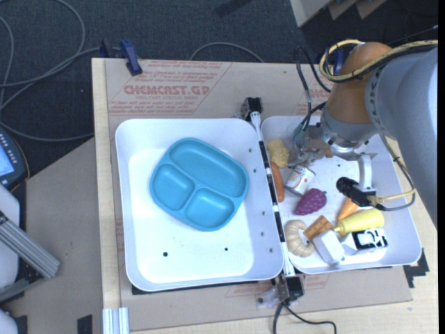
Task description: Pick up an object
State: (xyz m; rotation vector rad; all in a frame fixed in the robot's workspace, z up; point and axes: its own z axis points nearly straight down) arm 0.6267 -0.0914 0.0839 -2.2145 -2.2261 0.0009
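Claw [311,153] low in the right bin [407,245]; we cannot tell how it is set.
We see it just above the small white can [300,179], purple grapes [311,201] just below that can, the carrot [277,184] beside it, the yellow bottle [360,220] further down; the blue plate [199,183] lies well apart.

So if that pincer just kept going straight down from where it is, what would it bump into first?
Probably the small white can with red label, lying almost directly beneath the pincer in the right-hand white bin. Depth is hard to judge from this angle, so it might slip past onto the bin floor.
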